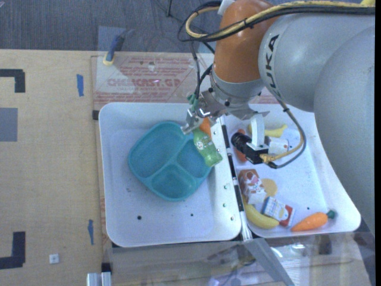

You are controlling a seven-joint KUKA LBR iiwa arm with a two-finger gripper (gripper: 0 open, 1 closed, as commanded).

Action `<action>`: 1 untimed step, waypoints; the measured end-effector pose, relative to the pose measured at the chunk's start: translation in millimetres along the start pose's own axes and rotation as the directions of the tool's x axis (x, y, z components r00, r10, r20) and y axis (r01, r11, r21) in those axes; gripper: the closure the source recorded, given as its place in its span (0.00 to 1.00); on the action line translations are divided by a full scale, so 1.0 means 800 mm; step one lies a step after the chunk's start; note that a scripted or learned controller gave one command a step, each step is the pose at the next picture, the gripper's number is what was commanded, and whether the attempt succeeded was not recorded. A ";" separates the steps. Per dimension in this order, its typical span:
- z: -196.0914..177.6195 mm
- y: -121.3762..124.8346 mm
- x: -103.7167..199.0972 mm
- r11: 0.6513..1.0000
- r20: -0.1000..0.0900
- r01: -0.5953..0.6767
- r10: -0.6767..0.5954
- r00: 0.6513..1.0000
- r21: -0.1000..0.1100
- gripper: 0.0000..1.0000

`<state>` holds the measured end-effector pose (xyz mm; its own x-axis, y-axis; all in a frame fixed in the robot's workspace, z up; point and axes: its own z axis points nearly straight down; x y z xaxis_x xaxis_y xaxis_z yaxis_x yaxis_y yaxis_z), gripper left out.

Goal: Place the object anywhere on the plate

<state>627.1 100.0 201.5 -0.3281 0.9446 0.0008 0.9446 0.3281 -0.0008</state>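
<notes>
A teal divided plate [165, 159] lies in the left white bin [119, 207], tilted toward the bin's right side. My gripper [200, 126] hangs over the plate's upper right rim, below the orange wrist band. A small green packet-like object [206, 148] sits between and just under its fingers, hanging over the plate's right edge. A bit of orange [205, 124] shows next to the fingers, and I cannot tell what it belongs to.
The right bin [333, 177] holds a banana [260, 217], a carrot [311, 221], a small carton [277, 208], a snack packet [253, 183] and another yellow item [275, 128]. A black cable end [247, 148] dangles over it. The divider between the bins runs just right of the plate.
</notes>
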 end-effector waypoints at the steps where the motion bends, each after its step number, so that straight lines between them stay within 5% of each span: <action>1: -0.036 -0.051 0.002 0.984 0.000 0.176 -0.176 0.984 0.000 1.00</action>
<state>588.4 88.4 230.1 -0.4890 0.8723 0.0011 0.8723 0.4890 -0.0005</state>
